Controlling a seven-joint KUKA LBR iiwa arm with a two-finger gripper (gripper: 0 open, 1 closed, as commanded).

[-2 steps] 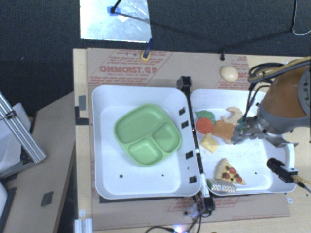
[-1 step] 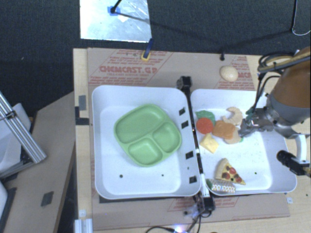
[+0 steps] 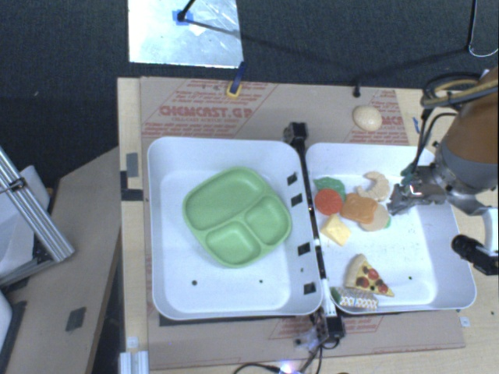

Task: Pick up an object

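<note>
Toy food (image 3: 360,207) lay in the right bin (image 3: 444,287).
We saw a moulded green tray (image 3: 236,216) in the left bin (image 3: 168,287); gripper (image 3: 399,199) jaws' state unclear.

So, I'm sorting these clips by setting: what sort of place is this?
Probably a robotics lab bench, not a kitchen. Two white bins sit side by side on a cardboard-covered bench, the food looks like plastic toys, and a grey arm with cables reaches in.
</note>
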